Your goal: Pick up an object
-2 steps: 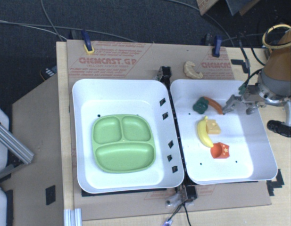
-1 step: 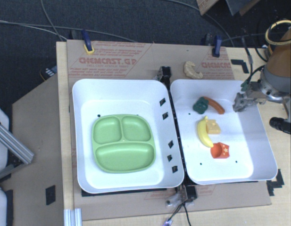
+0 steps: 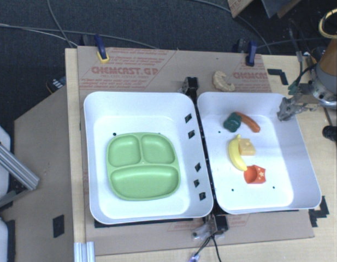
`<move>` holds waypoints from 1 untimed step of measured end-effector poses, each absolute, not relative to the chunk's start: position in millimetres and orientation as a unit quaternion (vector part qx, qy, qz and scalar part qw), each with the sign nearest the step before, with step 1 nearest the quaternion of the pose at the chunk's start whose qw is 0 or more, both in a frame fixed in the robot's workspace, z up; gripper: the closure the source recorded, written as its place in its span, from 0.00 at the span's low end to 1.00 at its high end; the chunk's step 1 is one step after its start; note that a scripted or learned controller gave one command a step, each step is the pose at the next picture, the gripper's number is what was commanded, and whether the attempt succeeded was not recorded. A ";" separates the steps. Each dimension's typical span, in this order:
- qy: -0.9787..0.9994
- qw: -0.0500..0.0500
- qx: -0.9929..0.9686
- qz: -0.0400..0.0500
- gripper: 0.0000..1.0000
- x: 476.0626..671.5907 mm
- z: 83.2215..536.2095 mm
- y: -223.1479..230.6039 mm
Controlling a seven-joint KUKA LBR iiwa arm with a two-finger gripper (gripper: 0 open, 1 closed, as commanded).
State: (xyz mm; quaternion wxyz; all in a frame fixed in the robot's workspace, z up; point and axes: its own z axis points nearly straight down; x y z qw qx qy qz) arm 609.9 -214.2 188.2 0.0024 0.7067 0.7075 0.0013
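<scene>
The right bin (image 3: 283, 192) holds a carrot with a dark green top (image 3: 240, 121), a yellow banana (image 3: 236, 154), a small yellow block (image 3: 246, 146) touching the banana, and a red piece (image 3: 255, 174) near the front. My gripper (image 3: 288, 110) hangs over the right bin's far right corner, about a hand's width right of the carrot. Nothing shows between its fingers.
The left bin (image 3: 97, 119) holds a green divided plate (image 3: 142, 165). A beige object (image 3: 223, 81) lies on the cardboard behind the right bin. Blue clamps (image 3: 102, 49) (image 3: 250, 53) stand at the board's back edge. Cables run across the dark floor behind.
</scene>
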 end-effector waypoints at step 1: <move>0.707 0.004 0.707 0.002 1.00 605.5 250.5 -219.8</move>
